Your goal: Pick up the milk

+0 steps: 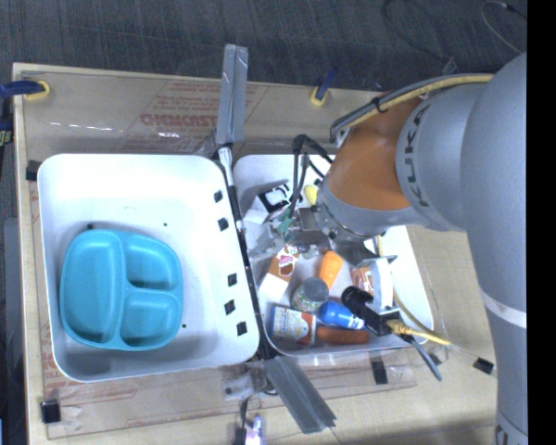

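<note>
White carton with a red-and-orange printed label, taken for the milk [290,324], lay on its side at the near left corner of the right bin [259,176]. It rested close against the wall that divides the two bins. I could not read the label.

Just beside the milk on its right lay a blue bottle [338,316], and below that a red-orange sausage-shaped thing [345,337] along the bin's near wall. A round metal can [309,294] stood touching or nearly touching the milk's upper edge. An orange rounded thing [330,268] sat just beyond the can. A small orange-and-white packet [281,265] lay to the can's left, near the dividing wall.

The tool [301,228] hung over the middle of the right bin, above the clutter and apart from the milk. The wrist and its fittings covered most of it, so I could not tell whether it was spread or pressed together. Nothing was seen held in it. The grey arm [463,156] with its orange band reached in from the right.

The left bin [120,188] held a blue divided plate [120,290], lying flat toward its left side. Both bins sat on a pale tabletop [102,109].
</note>
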Robot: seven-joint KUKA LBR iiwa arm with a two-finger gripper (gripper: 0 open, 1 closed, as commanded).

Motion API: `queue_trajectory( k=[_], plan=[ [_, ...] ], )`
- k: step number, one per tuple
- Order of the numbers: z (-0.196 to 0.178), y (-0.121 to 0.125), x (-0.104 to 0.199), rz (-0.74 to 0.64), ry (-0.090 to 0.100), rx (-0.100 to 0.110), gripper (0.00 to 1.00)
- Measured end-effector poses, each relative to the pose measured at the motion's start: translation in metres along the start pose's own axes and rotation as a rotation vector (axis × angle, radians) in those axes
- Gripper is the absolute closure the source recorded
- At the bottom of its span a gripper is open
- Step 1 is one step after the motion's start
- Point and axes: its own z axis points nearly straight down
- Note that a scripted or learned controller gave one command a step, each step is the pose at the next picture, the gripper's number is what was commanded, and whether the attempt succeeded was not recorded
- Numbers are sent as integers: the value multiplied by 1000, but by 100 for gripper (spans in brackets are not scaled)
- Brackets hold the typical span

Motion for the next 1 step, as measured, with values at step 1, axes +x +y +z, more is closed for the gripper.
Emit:
queue_trajectory(
  k=[1],
  plan=[
    [59, 9, -22, -14, -2, -37, 0]
  ],
)
